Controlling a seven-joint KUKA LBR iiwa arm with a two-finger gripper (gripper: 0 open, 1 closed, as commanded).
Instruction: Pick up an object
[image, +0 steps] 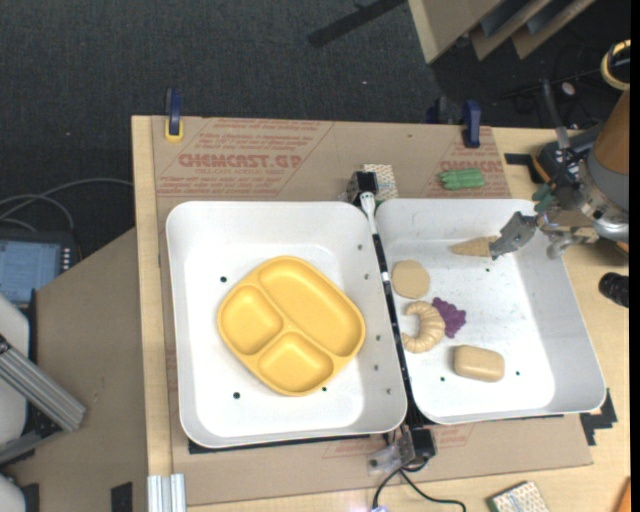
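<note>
Your gripper (512, 236) reaches in low over the right bin (560, 390), beside a tan cone (472, 247); whether its fingers grip, you cannot tell. The smooth yellow three-part tray (290, 324) sits in the left bin (190, 300).

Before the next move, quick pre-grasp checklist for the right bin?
1. Gripper over the right bin: ok, at its upper edge.
2. Holding anything: cannot tell, the fingers are too small to read.
3. Nearest target: ok, the tan cone lies right beside the gripper.
4. Other targets in reach: ok, round cookie, croissant, purple grapes and bread loaf lie in the right bin.
5. Clutter: not ok, croissant and grapes touch.
6. Yellow divided plate: ok, sits in the left bin, out of the way.
</note>
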